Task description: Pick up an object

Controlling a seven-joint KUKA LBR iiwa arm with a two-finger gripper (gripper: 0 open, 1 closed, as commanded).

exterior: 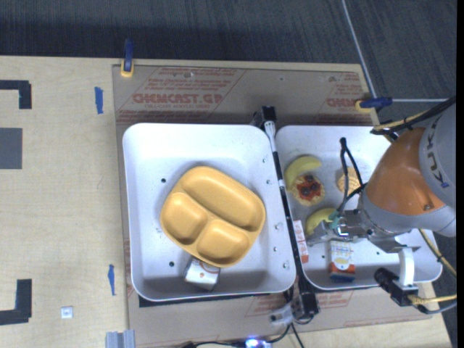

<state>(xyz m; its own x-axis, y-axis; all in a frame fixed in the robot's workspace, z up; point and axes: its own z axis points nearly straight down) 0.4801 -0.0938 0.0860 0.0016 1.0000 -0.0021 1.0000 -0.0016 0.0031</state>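
Observation:
In the right bin [428, 270] my gripper [339, 225] hangs low over the objects, below the arm's orange band [404, 180]. Just to its left lies a yellow banana-shaped piece [317, 220], and just below it a small white and orange carton [341, 259]. Farther back are a second yellow banana-shaped piece [301, 167] and a round red and dark item [309, 188]. A yellowish piece [346, 183] peeks out beside the arm, partly hidden. I see nothing held between the fingers.
The left bin [145, 158] holds a large yellow divided plate [212, 214] with a small white object [201, 274] at its front edge. A black divider [279, 180] runs between the bins. Cables trail at the front right [406, 292].

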